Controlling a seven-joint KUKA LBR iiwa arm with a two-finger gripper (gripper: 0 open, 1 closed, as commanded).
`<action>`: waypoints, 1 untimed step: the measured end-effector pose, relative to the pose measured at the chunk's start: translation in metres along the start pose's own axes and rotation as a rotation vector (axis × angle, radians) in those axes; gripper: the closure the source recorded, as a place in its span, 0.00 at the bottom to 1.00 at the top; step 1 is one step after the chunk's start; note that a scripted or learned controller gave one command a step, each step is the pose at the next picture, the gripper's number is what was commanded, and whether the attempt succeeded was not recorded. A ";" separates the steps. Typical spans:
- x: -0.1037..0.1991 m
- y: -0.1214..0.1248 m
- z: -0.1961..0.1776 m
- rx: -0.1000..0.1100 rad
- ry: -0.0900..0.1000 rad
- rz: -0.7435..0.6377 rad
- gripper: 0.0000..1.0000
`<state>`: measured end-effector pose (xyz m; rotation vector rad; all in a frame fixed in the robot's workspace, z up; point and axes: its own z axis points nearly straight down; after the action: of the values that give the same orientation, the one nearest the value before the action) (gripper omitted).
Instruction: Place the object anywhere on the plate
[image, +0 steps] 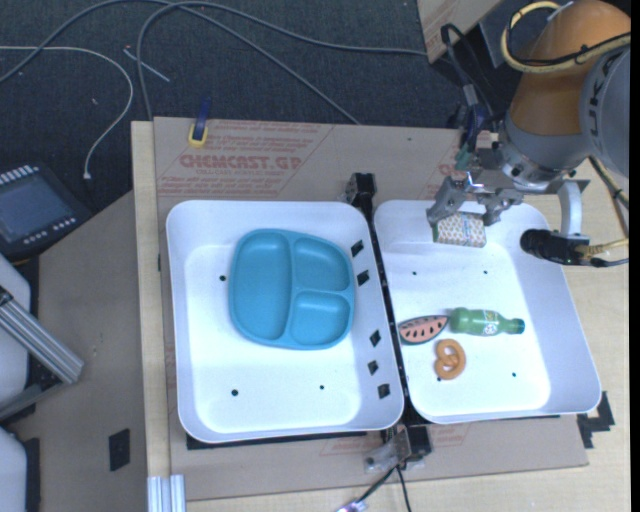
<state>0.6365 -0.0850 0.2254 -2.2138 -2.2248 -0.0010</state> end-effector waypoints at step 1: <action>0.052 -0.001 0.010 0.001 0.000 -0.001 1.00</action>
<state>0.6357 -0.0328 0.2155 -2.2126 -2.2251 -0.0002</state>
